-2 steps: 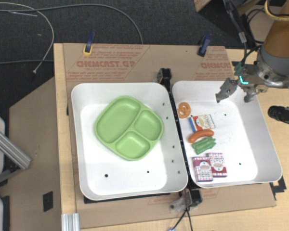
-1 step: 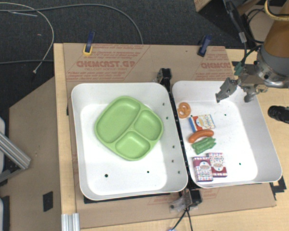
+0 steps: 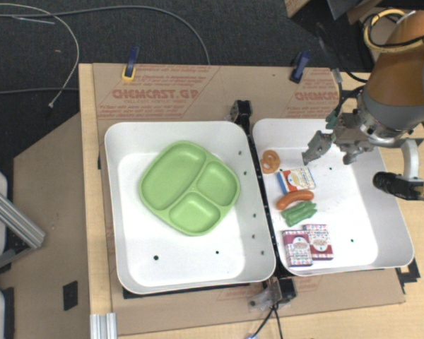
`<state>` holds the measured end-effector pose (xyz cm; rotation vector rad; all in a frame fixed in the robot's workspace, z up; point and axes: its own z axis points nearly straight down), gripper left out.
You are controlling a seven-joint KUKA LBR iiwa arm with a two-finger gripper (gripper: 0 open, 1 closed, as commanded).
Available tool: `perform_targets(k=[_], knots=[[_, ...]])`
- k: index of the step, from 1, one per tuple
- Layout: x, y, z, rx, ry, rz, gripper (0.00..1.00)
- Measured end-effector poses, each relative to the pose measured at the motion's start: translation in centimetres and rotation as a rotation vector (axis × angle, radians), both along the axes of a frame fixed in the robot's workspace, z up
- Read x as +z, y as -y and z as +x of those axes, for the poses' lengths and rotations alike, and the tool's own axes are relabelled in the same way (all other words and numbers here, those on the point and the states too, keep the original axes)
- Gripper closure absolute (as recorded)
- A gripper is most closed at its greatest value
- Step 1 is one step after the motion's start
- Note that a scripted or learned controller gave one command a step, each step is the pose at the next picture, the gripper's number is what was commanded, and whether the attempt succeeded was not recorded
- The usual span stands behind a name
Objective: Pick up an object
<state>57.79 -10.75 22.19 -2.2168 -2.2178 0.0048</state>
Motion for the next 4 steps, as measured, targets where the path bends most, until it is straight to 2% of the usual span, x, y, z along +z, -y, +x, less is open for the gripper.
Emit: perform_targets(k=[1,2,3,4], knots=[[-5.9,0.4,0.0,-0.001,0.005,-0.001,0.00],[-10.3,0.2,-0.6,-0.001,0.000,0.000,0.00],[-8.9,0.2,-0.4,-0.001,0.007,0.000,1.00],[-4.4,-0.3,0.0,0.001,0.012,-0.002,1.00]])
